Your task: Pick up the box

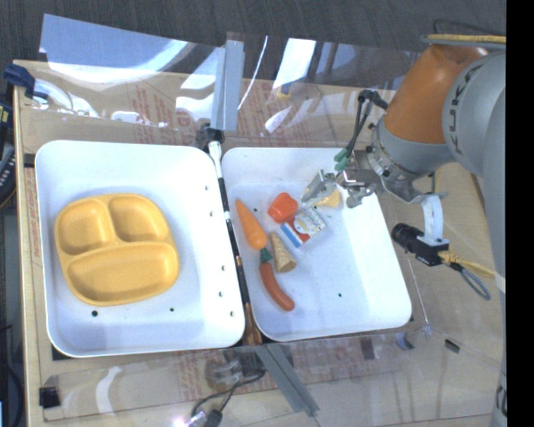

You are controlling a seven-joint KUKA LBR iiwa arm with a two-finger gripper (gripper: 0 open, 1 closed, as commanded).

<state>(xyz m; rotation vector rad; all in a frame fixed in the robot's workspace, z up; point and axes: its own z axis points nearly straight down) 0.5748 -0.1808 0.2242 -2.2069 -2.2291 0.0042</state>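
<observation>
Box lies flat in the right bin, between the carrot and the gripper, touching the orange block. Gripper hangs just beside its upper end; whether it's spread or pinching, cannot tell. Nothing visibly held, so I judge the pick not yet made: grasp and lift remain.

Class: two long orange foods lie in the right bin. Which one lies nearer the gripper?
The carrot, with its green stem end, lies nearer the gripper. The sausage lies farther off, toward the right bin's front edge.
</observation>
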